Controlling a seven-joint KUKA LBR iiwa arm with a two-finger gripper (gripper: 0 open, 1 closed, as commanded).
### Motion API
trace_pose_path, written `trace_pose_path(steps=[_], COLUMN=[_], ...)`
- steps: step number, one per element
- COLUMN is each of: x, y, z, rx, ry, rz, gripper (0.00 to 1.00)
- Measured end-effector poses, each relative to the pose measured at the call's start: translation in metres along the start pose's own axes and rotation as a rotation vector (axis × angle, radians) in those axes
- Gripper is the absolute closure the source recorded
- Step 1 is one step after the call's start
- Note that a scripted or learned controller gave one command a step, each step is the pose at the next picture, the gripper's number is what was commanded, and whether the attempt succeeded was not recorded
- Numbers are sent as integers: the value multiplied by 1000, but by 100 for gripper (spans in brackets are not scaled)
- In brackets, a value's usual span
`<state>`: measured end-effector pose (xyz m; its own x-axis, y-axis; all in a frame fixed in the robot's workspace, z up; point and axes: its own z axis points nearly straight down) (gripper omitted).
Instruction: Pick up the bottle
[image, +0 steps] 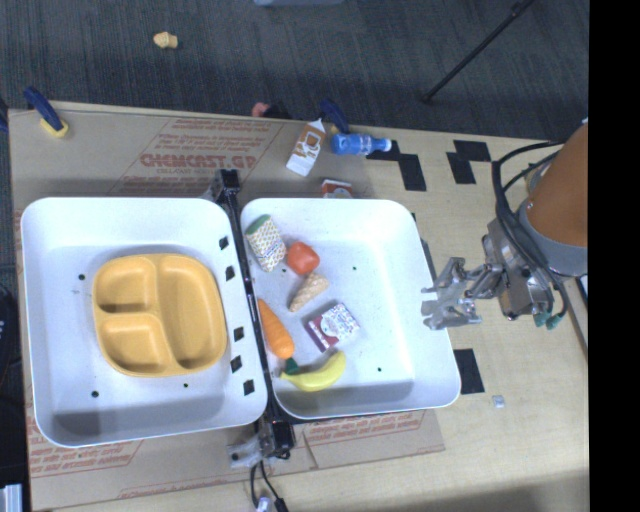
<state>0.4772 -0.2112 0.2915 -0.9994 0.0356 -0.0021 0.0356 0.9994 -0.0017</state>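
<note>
The jaws stand apart with nothing between them: you see the gripper (437, 297) held just off the right-hand rim of the right bin (400, 225), its two fingers (443, 272) pointing toward the bin from the grey arm (525, 275) with its orange band.

Nearest the jaws, inside the right bin, lies a small carton (332, 325) with a dark red printed face; its writing is too small for you to read. Beyond it rest a pale cone-shaped piece (308, 291) and a red tomato-like item (303, 257). A yellow banana (318, 373) lies along the bin's lower wall, and an orange carrot (275, 330) lies against the far wall from the jaws. A patterned can-like item (265, 243) sits in the bin's upper far corner.

Farther still, the left bin (50, 230) holds a yellow divided tray (158, 312) with three compartments.

The bottle (358, 145), blue with a pale cap end, lies on its side on the bench, outside both bins, above the right bin's upper edge and well apart from the jaws. Just beside it lies a small white-and-brown carton (306, 148). Red lettering on the cardboard sheet (180, 155) under the bins appears to begin "CHEMCAST"; the rest is unclear to you. A yellow-tipped clamp (46, 113) grips the bench's farthest corner.
</note>
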Motion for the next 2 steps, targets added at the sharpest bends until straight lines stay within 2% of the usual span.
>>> trace_pose_path(steps=[1,2], x=[-1,0], y=[0,0], z=[-11,20], rx=[2,-1], ry=[-1,3], rz=[-1,48], gripper=[100,100])
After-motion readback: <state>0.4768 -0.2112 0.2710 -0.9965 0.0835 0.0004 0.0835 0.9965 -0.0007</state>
